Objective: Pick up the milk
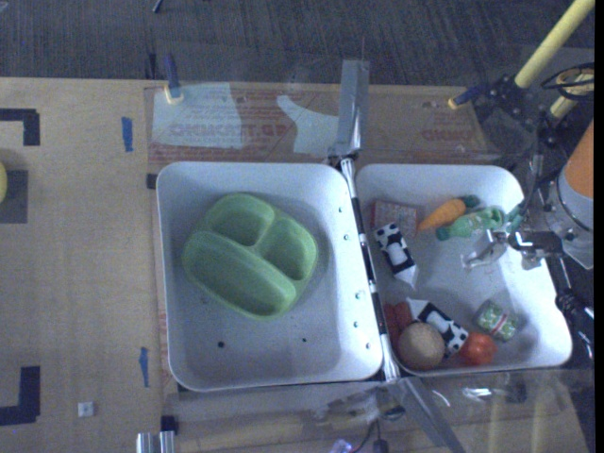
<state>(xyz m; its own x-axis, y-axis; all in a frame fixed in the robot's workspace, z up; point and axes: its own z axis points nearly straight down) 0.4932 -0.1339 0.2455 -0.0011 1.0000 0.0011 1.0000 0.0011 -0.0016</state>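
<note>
The milk (395, 250), a small white carton with black cow patches, lies in the right bin (552, 343) near its left wall. My gripper (505, 256) hangs over the same bin's right half, well to the right of the carton and apart from it. Its fingers stand open with nothing between them. A second black-and-white patched carton with a red end (438, 320) lies lower in the bin, against a brown round toy.
The right bin also holds a carrot (442, 214), a green leafy toy (483, 220), a pinkish packet (394, 216), a brown potato-like ball (421, 344), a red tomato (478, 348) and a green can (497, 319). A green divided plate (250, 254) fills the left bin (189, 347).
</note>
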